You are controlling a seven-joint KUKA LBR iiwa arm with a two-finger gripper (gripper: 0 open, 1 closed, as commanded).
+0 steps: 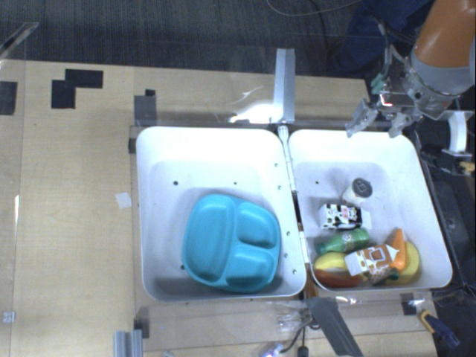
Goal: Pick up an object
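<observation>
1. Clutter first, nearest the camera: the right bin (416,171) has a heap jammed into its near corner. Yellow banana (328,262) on the left, a small orange-and-white carton (374,261) lying on top in the middle, an orange carrot-looking thing (399,245) poking up on the right, and something red (338,279) tucked under the banana.
2. Just behind that heap sits a green veggie-type item (346,240), touching the banana.
3. Next back is a little black-and-white cow-print carton (341,216), right beside the divider between the bins.
4. Behind that, a small white bottle with a dark cap (359,190), roughly mid-bin, standing apart from the pile.
5. Over in the left bin (160,162) there's a blue sectioned plate (231,242) sitting toward the near side.
6. Now me: my gripper (377,121) is hanging over the far rim of the right bin, fingers spread apart with nothing between them. Every grabbable thing is toward the near side from me, well apart. The bottle is the closest, the pile the farthest.
</observation>
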